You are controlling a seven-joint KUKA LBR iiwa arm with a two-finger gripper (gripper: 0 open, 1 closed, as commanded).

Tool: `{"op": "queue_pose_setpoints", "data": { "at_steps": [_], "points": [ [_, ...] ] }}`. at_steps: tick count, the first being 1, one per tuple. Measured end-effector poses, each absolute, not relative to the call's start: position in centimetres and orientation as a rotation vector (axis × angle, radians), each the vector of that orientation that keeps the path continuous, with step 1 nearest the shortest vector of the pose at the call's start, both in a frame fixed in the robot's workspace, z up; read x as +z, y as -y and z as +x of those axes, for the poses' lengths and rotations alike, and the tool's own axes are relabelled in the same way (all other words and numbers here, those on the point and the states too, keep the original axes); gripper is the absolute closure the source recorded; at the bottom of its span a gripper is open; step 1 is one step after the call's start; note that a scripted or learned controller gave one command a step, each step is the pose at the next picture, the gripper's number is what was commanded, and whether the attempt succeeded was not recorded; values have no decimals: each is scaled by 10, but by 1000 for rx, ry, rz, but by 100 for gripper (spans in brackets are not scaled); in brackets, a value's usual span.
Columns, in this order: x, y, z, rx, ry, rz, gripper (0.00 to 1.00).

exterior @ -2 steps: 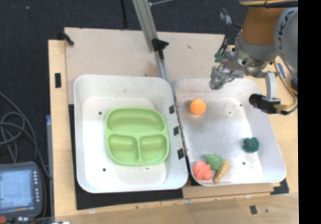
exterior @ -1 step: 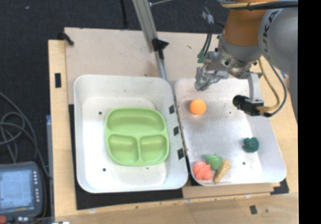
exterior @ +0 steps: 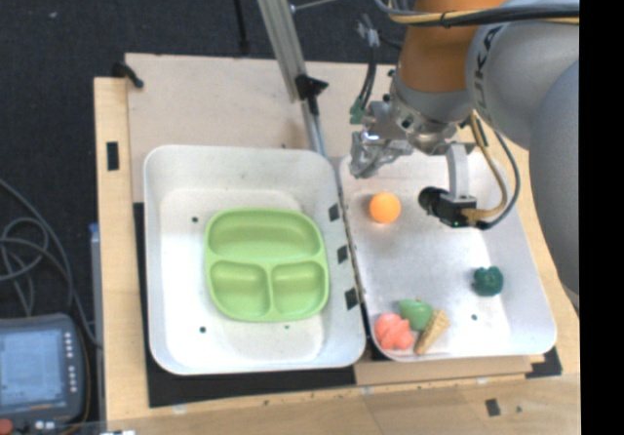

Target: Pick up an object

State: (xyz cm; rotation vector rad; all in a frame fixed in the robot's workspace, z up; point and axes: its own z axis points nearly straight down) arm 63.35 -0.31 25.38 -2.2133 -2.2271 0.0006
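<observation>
The grey arm (exterior: 526,53) reaches in from the right, its orange band bulging above the wrist, and the gripper (exterior: 369,158) hangs low over the far left corner of the right bin (exterior: 517,326), close to the wall shared with the left bin (exterior: 175,228). Whether the claw is spread or closed cannot be told from this angle; nothing seems to sit in it. An orange ball (exterior: 384,208) lies on the bin floor just beside and nearer the camera than the claw, apart from it. Further toward the front edge lie a pink toy (exterior: 393,331), a green toy (exterior: 415,311) and a cone (exterior: 433,331) clustered together, with a dark green piece (exterior: 487,280) off to the right. A green divided plate (exterior: 265,263) rests in the left bin.
</observation>
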Motion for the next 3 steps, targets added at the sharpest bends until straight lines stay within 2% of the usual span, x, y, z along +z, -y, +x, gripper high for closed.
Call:
{"op": "queue_pose_setpoints", "data": {
  "at_steps": [1,2,3],
  "points": [
    [257,-45,628,0,2228,-2211,100],
    [239,-89,625,3,2227,-2212,100],
    [240,-87,625,2,2222,-2219,0]
  ]
}}
